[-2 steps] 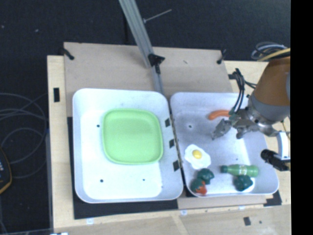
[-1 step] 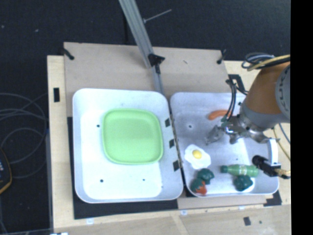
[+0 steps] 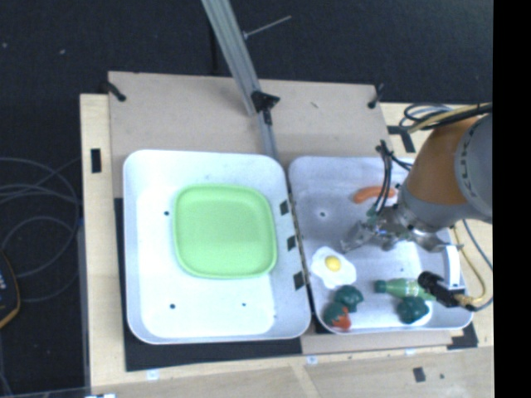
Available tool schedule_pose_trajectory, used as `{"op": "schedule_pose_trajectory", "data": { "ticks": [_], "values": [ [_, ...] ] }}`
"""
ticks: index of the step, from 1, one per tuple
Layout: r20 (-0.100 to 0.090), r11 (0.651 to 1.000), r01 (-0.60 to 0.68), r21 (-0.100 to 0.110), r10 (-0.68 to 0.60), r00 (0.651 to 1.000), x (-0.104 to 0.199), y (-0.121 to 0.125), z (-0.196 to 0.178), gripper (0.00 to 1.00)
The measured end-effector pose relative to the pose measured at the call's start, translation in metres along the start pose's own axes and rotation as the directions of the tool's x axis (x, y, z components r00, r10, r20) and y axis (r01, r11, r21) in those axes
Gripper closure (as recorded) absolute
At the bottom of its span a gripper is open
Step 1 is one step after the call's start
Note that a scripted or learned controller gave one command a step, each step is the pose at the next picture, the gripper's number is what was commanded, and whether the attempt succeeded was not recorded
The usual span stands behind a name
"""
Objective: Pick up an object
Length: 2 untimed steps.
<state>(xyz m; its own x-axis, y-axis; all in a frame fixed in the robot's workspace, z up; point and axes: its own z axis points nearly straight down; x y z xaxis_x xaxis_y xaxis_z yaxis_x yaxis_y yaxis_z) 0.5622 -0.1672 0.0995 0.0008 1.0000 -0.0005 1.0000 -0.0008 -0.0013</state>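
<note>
Hovering over the right bin (image 3: 315, 181), gripper (image 3: 369, 235) (grip unreadable); wooden bench (image 3: 191, 106), black floor (image 3: 50, 23)

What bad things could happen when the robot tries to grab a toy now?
The gripper is low in the right bin, over a bare patch, so it might grab nothing. The fried egg, green bottle and other small toys crowd the front edge, so reaching for one could bump another. The orange toy lies partly behind the arm, hard to reach.

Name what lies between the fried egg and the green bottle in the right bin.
In the camera view, bare white bin floor separates the fried egg from the green bottle; a dark green leafy toy sits just below that stretch.
</note>
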Motion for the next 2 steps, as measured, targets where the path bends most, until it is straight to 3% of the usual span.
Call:
{"op": "schedule_pose_trajectory", "data": {
  "ticks": [1,2],
  "values": [
    [0.000,1.000,-0.001,-0.004,0.001,1.000,0.000,0.001,-0.012,1.00],
    [0.001,1.000,0.001,-0.007,-0.001,1.000,-0.003,0.001,-0.075,1.00]
  ]
}}
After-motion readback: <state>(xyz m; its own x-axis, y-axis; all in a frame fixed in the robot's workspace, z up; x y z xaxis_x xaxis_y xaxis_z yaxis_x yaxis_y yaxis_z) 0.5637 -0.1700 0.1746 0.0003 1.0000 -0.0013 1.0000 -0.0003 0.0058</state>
